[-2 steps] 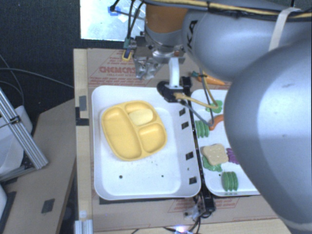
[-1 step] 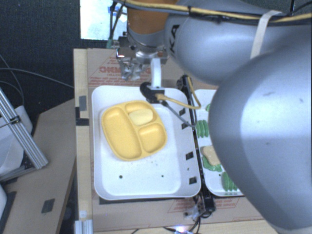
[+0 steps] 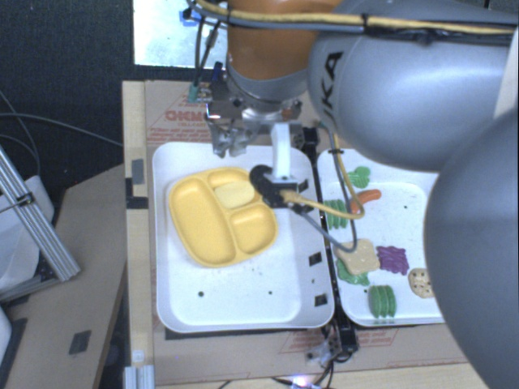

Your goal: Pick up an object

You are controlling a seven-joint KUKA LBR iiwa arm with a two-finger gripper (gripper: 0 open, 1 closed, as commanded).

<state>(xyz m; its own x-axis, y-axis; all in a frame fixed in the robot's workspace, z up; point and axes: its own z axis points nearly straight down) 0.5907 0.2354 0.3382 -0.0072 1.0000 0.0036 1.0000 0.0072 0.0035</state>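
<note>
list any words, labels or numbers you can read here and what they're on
"KA": on the grey arm, letters stacked one above the other.
Red print on the cardboard behind the left bin: too blurred to read.
Red print at the cardboard's front edge: too blurred to read.

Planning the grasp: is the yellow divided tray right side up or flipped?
Right side up: the yellow tray lies in the left bin with its compartment hollows facing up.

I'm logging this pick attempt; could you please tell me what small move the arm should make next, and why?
Probably ease the gripper down and nearer, toward the yellow tray: it hangs over the left bin at its far edge, beyond the tray, with nothing visibly held.
</note>
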